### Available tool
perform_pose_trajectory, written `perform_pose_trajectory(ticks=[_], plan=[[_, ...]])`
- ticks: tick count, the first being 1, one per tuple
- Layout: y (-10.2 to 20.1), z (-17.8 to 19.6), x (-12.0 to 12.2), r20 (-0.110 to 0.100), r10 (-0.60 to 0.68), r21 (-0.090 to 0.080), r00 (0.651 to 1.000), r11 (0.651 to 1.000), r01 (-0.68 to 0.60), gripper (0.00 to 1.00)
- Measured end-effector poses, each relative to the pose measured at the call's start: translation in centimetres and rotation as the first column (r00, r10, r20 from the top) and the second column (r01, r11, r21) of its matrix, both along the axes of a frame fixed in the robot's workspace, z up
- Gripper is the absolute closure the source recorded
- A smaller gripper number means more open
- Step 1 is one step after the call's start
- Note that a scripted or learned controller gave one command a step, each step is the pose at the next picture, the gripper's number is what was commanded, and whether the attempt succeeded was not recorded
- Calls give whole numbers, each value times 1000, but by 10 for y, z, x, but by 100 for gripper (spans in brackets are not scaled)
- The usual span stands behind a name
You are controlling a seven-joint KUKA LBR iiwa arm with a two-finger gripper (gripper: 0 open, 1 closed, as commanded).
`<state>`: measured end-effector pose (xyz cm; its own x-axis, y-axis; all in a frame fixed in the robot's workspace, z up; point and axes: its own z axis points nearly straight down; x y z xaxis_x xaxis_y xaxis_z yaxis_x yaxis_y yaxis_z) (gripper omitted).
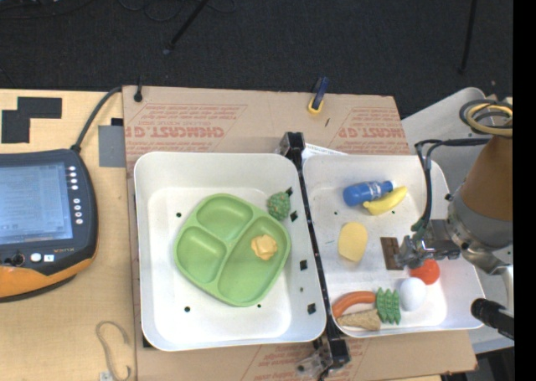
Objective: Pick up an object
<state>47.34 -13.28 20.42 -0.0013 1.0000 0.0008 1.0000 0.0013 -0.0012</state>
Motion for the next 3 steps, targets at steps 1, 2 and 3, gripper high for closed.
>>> perform_pose_trajectory(ticks=[1,2,3], plan=[[-1,23,1,-1,0,0,1000,1000,0,100],[46,23,3,-5,3,3,1000,1000,-3,100],[102,12,14,-7,4,2,1000,1000,-4,100]])
